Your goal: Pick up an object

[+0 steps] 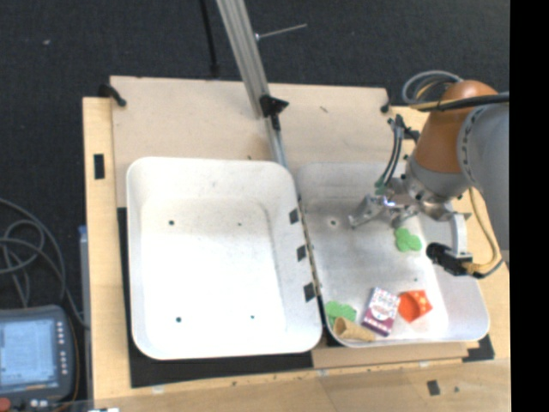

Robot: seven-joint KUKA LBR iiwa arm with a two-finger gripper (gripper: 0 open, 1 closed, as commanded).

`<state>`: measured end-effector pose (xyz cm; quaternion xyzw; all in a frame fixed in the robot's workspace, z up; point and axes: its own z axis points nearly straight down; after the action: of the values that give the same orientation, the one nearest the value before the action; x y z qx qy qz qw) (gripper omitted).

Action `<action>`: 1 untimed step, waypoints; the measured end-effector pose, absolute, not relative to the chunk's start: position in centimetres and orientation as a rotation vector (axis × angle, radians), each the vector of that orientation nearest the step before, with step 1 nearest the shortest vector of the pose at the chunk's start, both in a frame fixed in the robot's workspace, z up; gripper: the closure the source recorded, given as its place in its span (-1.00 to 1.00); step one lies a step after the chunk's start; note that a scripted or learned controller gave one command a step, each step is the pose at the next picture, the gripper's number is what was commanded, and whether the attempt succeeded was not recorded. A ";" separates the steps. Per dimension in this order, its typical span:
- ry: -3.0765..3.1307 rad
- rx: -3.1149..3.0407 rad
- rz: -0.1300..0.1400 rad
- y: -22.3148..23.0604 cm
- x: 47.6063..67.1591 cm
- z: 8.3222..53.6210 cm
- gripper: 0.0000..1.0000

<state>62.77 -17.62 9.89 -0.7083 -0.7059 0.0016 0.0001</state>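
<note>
The arm reaches in over the right bin, its orange band above the wrist and the gripper hanging low over the bin's upper middle floor. Its metal fingers appear as thin grey prongs pointing toward the bin's left wall, and from this slanted height I cannot tell whether they are spread or pressed together. Nothing shows between them, so it carries nothing as far as the view tells.

The likeliest target is the small green object, lying on the bin floor just beside the gripper, toward the near rim and slightly to the arm's side. It is near the fingers but apart from them, and it sits alone on bare floor, which makes it an easy thing to close on.

The other things are gathered along the bin's near rim, well apart from the gripper: a second green piece at the near left corner, a tan cone-like item touching it, a purple and white packet beside that, and a red-orange block next to the packet. They probably lie there because the floor curves up at the rim and traps loose things. The left bin holds no objects.
</note>
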 end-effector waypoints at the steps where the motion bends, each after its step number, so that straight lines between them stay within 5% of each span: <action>1: -2.221 -2.231 -0.002 -17.7 62.9 11.3 1.00</action>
<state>62.95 -17.72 11.32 -0.7087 -0.7055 -0.0006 -0.0030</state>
